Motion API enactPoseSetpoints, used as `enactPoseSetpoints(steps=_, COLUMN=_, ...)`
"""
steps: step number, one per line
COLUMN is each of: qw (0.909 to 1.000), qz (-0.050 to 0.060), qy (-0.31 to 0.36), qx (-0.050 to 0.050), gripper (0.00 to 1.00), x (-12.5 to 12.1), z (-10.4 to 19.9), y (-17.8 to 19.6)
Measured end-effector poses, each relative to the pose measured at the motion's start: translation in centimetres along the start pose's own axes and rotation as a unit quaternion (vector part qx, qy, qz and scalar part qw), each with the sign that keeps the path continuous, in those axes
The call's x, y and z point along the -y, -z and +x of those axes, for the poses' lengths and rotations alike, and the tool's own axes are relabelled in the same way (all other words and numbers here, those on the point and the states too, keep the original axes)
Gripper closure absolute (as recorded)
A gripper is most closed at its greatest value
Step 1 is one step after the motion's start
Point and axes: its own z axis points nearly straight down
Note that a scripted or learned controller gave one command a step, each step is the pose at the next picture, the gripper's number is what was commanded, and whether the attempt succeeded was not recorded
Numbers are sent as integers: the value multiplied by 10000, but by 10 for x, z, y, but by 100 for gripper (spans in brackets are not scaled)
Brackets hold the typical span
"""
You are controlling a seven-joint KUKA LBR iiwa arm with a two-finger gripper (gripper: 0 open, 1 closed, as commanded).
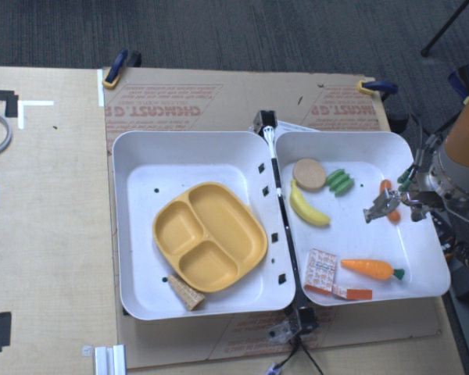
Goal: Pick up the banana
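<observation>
So the arm point(461, 158) is reaching in from the right, wrist hanging over the right bin's point(422, 283) right side, with the gripper point(379, 209) pointing left and down toward the bin floor. Fingers are looking spread a bit with nothing between them, so it's sitting open and empty. There's a small orange thing point(391, 201) right by the fingertips, partly hidden, can't tell what it is.

Room-wise: there's a clear patch of white floor lying between the gripper and the banana point(307, 206), nothing blocking that stretch. The banana is sitting in the left part of the right bin, near the divider where the two bins are meeting. A tan round cookie point(309, 174) is touching or just about touching its top end, and some green beans point(339, 181) are lying just to the upper right. A carrot point(369, 269) and a small card point(321, 270) are resting near the front wall, well apart from the banana.

The banana's looking plain yellow, curved, running diagonally from upper left to lower right, lying flat.

Left bin point(133, 233) is holding a yellow divided plate point(209, 237) with a brown cracker point(186, 292) at its front edge.
</observation>
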Motion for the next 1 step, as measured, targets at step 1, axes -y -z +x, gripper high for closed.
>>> enactPoseSetpoints(steps=1, qw=9999, qz=0, qy=-137, qx=-1, gripper=0, x=-41, z=58, y=-100)
